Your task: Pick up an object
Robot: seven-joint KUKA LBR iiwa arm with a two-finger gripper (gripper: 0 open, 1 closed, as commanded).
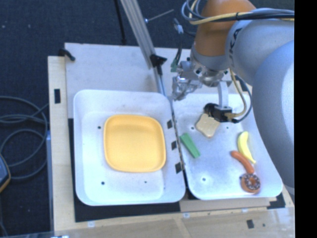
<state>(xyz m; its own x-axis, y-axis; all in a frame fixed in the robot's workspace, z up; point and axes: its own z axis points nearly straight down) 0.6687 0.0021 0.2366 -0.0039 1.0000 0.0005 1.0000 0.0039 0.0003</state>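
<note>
Nearest the camera, along the front rim of the right bin [233, 196], lies a small round doughnut-like toy [250, 182] with an orange sausage shape [243, 161] just above it and a yellow banana [245, 145] beside that, the three clustered near the bin's right wall. Further in, a green block [189, 146] rests tilted close to the divide between the bins, and a tan piece like a slice of bread [207, 125] sits toward the middle, with a black fitting on the arm's cabling hanging just above it. The left bin [86, 133] carries a single yellow square plate [134, 143], lying flat in its centre. Both bins stand side by side on the desk [59, 202]. The gripper [181, 90] hangs at the back of the right bin, near the divide and below the orange band of the arm, well apart from the fruit cluster and nearer to the bread and green block. Whether its fingers are spread or closed cannot be told at this angle, and nothing is visibly between them. Since any object will do, the loose toys in the right bin seem the likely candidates; the green block and bread lie separate from their neighbours, which should make a clean grasp easier.
</note>
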